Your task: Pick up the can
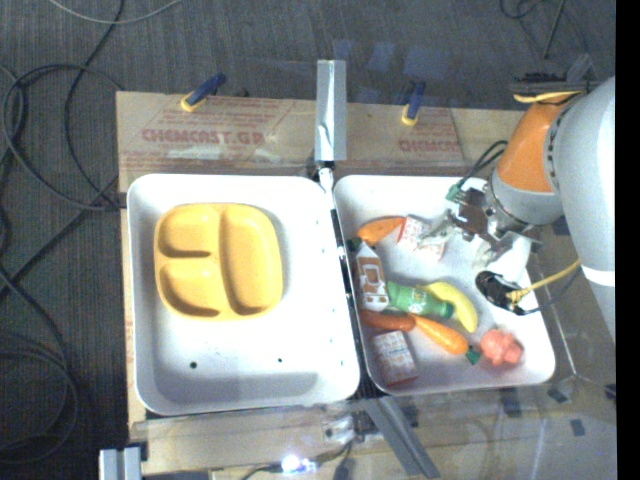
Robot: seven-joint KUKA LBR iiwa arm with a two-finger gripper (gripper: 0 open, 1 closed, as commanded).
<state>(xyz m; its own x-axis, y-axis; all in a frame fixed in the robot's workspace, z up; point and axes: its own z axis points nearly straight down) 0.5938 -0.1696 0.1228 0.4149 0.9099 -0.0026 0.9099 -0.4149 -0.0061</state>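
- Overhead, the left bin (140,298) holds a yellow divided tray (220,258).
- Right bin (540,363) holds the clutter; the arm (560,158) reaches over its upper right corner.
- End effector (470,218) sits low there; its grip cannot be told.
- Can (393,356) lies near the bin's front edge, beside a carrot (440,334).

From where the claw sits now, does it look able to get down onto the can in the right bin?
Probably yes. The small red-and-white labelled can lies at the near edge of the right white bin with nothing over it, only an orange carrot beside it. The claw hangs over the same bin's far side.
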